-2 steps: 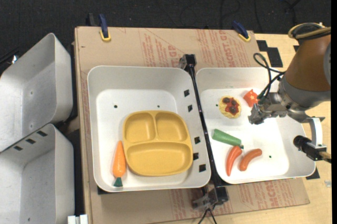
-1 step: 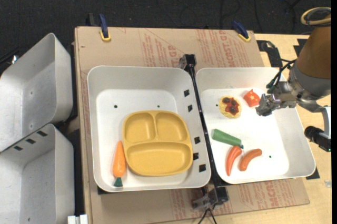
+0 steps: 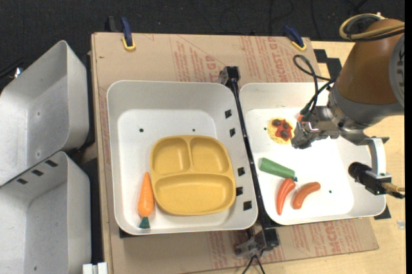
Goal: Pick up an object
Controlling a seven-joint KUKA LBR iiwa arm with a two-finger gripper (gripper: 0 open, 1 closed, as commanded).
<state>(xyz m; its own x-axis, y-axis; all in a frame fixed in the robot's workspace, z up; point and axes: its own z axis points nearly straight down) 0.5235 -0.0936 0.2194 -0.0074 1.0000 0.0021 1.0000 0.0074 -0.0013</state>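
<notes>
The right bin holds a small yellow piece with red and dark toppings at its back left. A green vegetable, a red pepper and an orange-red sausage lie toward its front. My gripper hangs low over the right bin, just right of the yellow topped piece and close to it. The orange-brown wrist hides the gripper's upper part. I see nothing held.
In the left bin a yellow divided plate lies with an orange carrot beside its left edge. A black fitting sits at the right bin's right rim. Grey tubs stand left of the bench.
</notes>
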